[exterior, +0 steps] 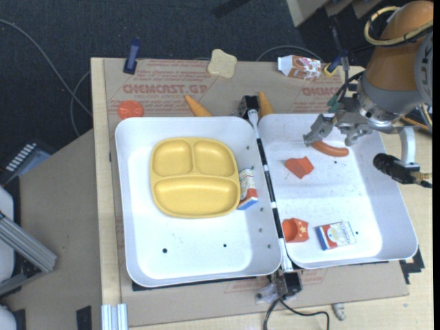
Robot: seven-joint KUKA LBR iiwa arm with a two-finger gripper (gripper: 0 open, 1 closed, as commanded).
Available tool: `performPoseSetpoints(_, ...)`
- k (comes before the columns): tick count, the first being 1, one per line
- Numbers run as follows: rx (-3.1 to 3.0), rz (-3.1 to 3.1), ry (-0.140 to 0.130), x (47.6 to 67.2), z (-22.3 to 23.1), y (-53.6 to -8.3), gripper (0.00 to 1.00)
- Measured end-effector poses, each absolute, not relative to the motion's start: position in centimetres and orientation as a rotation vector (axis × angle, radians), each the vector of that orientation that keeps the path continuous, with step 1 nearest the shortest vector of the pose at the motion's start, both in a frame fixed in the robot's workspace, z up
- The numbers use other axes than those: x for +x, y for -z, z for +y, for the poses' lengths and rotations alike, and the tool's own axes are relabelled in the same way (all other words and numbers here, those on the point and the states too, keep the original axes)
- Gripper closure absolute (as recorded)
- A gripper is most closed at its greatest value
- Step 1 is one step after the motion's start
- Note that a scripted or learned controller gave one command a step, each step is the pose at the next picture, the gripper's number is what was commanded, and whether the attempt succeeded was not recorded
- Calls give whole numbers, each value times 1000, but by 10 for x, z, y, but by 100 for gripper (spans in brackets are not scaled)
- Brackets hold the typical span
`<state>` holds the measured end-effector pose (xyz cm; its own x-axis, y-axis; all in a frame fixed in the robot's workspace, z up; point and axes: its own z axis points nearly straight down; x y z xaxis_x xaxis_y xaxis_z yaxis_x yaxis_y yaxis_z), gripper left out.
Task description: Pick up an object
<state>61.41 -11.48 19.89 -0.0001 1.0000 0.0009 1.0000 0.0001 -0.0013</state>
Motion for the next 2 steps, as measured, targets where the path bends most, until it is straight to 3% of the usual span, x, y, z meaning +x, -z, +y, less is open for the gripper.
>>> performPoseSetpoints(1,-2219,-2219,-4,614,-96,-86,0)
performPoseSetpoints(2,-2226,-2225,6,617,-97,-101,100)
